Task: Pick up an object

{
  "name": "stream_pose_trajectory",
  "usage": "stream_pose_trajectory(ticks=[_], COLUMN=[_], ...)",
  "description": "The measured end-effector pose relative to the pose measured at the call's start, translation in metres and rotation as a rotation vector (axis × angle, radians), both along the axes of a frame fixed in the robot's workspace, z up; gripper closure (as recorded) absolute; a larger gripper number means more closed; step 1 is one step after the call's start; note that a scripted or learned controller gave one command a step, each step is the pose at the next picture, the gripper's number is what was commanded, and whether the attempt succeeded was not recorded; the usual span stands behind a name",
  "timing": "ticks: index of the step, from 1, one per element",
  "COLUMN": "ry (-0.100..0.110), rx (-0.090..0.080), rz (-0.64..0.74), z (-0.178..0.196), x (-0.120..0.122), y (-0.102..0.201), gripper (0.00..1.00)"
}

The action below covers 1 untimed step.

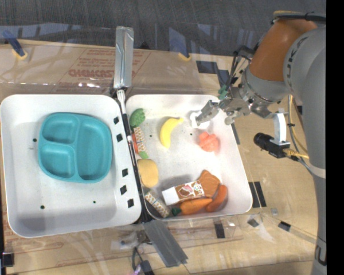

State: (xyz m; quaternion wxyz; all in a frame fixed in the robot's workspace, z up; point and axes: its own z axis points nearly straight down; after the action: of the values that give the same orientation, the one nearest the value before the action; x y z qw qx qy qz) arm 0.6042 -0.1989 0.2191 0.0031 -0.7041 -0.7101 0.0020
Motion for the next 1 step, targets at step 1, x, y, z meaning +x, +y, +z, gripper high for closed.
stream_pose_trajectory(ticks=[1], ry=[0.003], rx=[0.001], rz=[0.033], z=[-0.09], x=[0.0519], y=[0.0541], gripper=[0.0])
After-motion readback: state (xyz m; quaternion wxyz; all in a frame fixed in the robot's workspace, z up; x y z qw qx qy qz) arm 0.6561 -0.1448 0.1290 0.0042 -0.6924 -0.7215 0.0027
